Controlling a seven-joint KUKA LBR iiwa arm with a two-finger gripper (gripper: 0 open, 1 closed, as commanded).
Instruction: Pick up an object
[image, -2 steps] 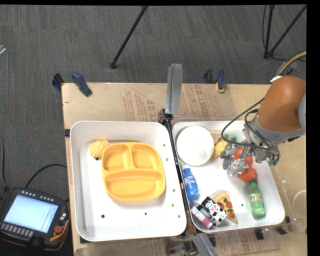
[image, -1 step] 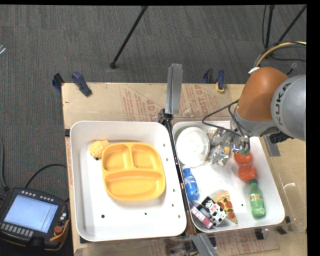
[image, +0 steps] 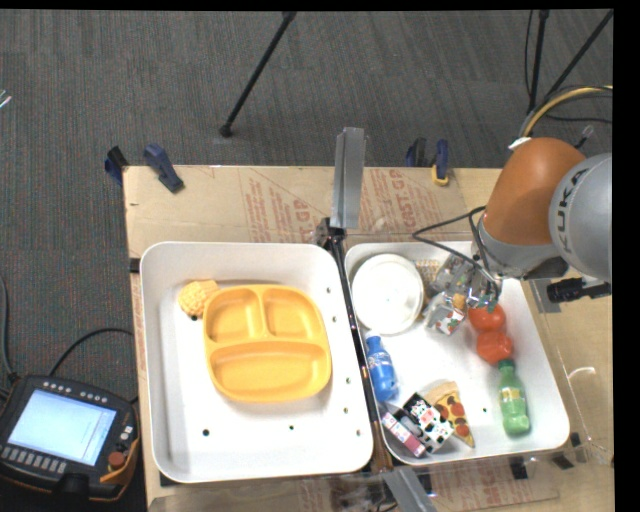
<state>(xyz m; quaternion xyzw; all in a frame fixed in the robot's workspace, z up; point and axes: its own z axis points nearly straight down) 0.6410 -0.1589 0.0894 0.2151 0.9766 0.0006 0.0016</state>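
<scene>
Camera view, tabletop: brown cardboard-covered tabletop (image: 250, 205) carrying two shallow white bins side by side, with blue clamps along its far edge.

Camera view, left bin: shallow white plastic bin (image: 170, 400). It holds a yellow three-compartment plastic tray (image: 266, 340) near its middle, and a small yellow knobbly toy resembling corn (image: 196, 296) touching the tray's far-left corner.

Camera view, right bin: shallow white plastic bin (image: 545, 375). At its far-left corner sits a round white bowl (image: 386, 292). Just nearer the camera than the bowl lies a small blue plastic bottle (image: 380, 367). Along the near wall lie a black, white and pink patterned box (image: 418, 424) and, just beside it, a toy pizza slice (image: 452, 408). Toward the right wall stands a small green bottle (image: 513, 400).

Camera view, arm: grey arm with an orange band enters from the right and reaches down over the far part of the right bin.

Camera view, claw: the claw (image: 467, 292) sits low between the white bowl and two red round toy pieces (image: 490, 332). A small multicoloured cube (image: 446, 318) lies just below the claw. Whether the claw is wide or narrow cannot be told; the wrist hides it.

Camera view, task object: no object is seen between the fingers; the red pieces and the cube rest in the right bin, close to the claw.
</scene>
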